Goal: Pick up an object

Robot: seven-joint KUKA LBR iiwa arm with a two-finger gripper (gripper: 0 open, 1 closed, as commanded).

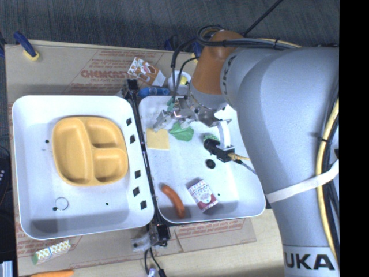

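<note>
In the right bin, a green object is seen beside a yellow cheese slice, with a sausage and a small red carton nearer the front. The gripper is positioned just above the green object; whether anything is pinched cannot be told. A yellow divided tray is held in the left bin.

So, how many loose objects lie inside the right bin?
4 can be seen: a yellow cheese slice at upper left, a green leafy piece beside it, a hot dog sausage near the front, and a small red carton to its right. The arm may hide more.
</note>
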